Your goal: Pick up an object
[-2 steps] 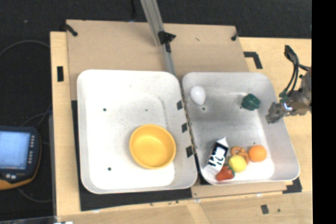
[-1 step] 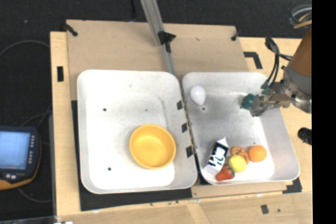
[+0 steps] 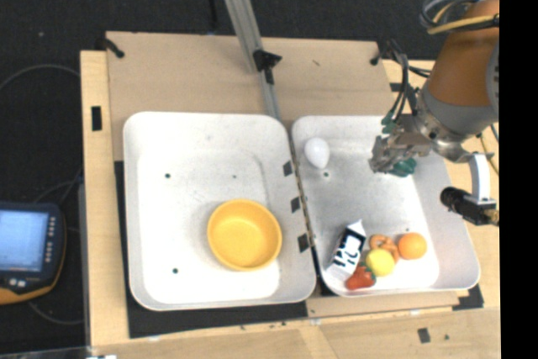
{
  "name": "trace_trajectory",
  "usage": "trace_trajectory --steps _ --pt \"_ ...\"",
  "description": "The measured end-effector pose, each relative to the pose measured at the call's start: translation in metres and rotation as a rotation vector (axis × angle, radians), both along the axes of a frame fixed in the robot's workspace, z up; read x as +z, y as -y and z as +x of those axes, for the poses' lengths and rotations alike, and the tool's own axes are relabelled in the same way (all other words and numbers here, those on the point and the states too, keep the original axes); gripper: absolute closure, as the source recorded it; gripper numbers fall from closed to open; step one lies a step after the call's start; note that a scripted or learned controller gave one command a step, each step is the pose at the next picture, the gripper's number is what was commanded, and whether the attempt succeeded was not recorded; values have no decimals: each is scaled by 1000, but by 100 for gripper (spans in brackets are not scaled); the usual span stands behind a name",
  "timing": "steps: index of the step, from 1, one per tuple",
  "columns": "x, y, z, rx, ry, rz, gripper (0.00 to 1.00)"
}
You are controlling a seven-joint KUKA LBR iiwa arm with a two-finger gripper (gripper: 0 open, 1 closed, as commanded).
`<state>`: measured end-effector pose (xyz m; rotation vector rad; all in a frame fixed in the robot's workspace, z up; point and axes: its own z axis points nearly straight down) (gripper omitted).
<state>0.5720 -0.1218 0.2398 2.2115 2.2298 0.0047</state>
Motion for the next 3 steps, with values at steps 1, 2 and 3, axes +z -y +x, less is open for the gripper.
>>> trace_trajectory --steps 1,2,3 --pt "-7 -54 24 -1 -1 -1 100" --pt "-11 -105 31 -1 0 -1 100" --pt "-14 -163 54 0 -1 0 100"
